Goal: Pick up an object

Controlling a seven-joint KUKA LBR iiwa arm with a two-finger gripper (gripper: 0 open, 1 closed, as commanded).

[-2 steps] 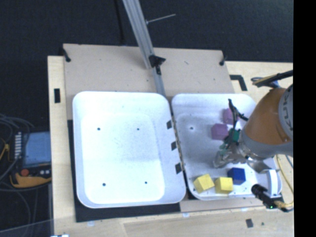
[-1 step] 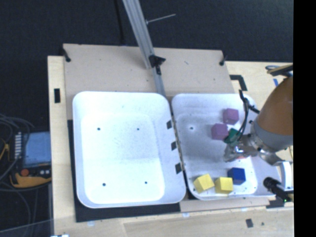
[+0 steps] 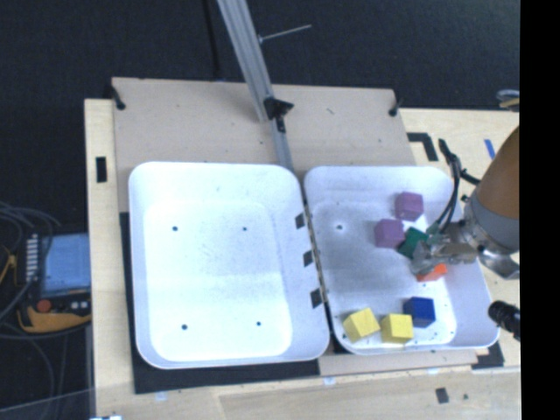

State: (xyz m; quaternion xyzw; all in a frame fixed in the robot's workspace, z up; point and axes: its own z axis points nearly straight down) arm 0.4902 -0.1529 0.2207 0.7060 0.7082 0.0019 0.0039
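1. The pincer (image 3: pixel 426 259) hangs low in the right bin (image 3: pixel 350 201), among the blocks; whether it is released or clenched cannot be told
2. A green block (image 3: pixel 411 241) and an orange block (image 3: pixel 433 272) touch it
3. Two purple blocks (image 3: pixel 389 233) lie just beside; a blue block (image 3: pixel 421 310) and two yellow blocks (image 3: pixel 360 324) sit nearer the front rim

The robot's grey arm (image 3: pixel 497 221) carries a broad orange band (image 3: pixel 502 178) above the wrist, rounded like a barrel. Thin black cables (image 3: pixel 452 195) loop along its side toward the small metal two-finger gripper (image 3: pixel 426 259), a grey, boxy piece with dull silver parts.
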